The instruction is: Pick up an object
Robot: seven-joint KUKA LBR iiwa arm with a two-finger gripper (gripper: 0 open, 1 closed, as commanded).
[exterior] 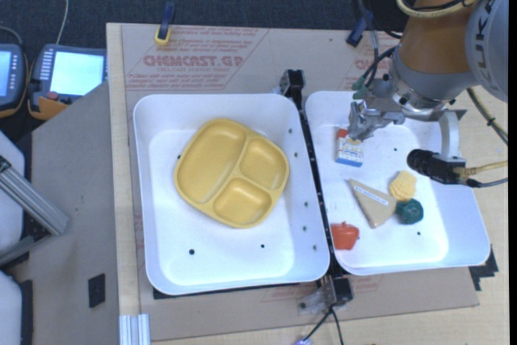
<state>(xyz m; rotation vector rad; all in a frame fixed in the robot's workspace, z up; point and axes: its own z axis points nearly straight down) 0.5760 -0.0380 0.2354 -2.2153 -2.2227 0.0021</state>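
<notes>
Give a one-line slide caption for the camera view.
Gripper over small box in right bin; yellow tray in left bin.

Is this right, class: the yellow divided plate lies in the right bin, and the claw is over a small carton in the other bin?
Not quite. The camera view shows the yellow divided plate in the left bin. The claw is over the small carton in the other bin.

light: bright, even overhead | shadows: soft, faint; focus: slightly soft | glare: white bins (161, 254)
</notes>
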